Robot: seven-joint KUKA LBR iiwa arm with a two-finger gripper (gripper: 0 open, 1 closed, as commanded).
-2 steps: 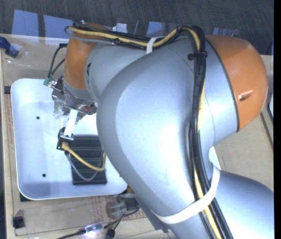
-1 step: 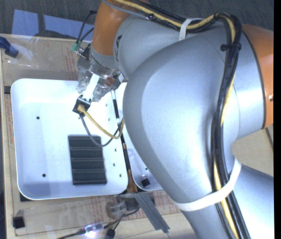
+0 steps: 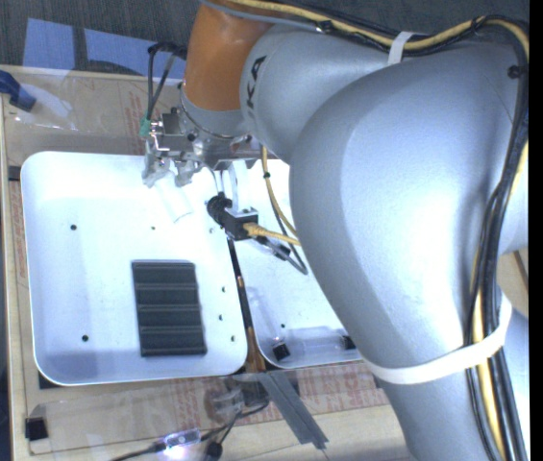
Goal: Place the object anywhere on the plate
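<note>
A dark ribbed rectangular plate [image 3: 168, 307] lies flat in the front half of the left white bin [image 3: 50, 257]. My gripper [image 3: 169, 173] hangs over the back of that bin, well behind the plate and a little to its right. A pale whitish shape [image 3: 177, 206] sits just below the gripper against the white floor; I cannot tell if it is an object or part of the gripper. The orange band [image 3: 218, 56] of the wrist stands directly above.
The grey arm [image 3: 396, 209] covers most of the right bin [image 3: 300, 349], of which a front corner shows. A black and yellow cable fitting [image 3: 242, 224] hangs over the wall between the bins. Metal brackets [image 3: 271, 401] lie on the bench in front.
</note>
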